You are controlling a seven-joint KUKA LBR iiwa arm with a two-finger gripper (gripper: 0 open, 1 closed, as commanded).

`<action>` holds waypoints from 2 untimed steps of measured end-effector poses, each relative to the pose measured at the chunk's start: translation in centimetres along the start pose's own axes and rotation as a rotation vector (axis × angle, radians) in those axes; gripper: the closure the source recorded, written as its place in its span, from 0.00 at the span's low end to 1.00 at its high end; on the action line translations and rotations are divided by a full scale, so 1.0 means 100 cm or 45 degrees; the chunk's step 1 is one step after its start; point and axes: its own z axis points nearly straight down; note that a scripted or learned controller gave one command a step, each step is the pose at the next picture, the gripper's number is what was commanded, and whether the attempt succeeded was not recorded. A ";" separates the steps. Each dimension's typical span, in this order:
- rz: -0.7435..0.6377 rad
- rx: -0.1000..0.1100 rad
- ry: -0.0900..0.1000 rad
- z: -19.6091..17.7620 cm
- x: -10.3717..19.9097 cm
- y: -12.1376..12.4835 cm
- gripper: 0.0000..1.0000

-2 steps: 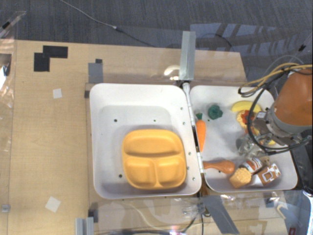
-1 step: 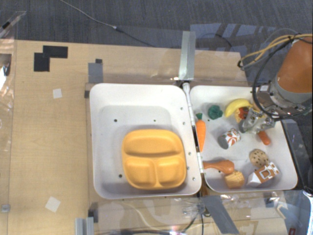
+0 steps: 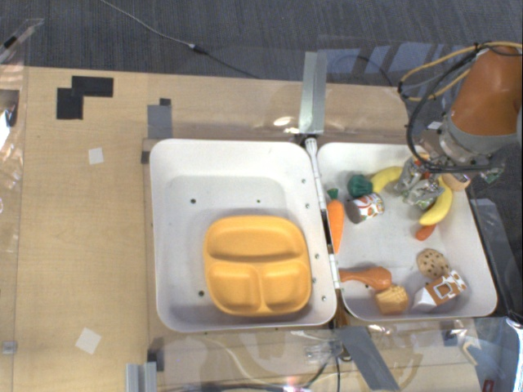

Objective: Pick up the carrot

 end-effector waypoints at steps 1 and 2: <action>-0.400 -0.005 0.005 -0.026 0.014 0.025 1.00; -0.510 0.013 0.001 -0.006 0.068 0.051 1.00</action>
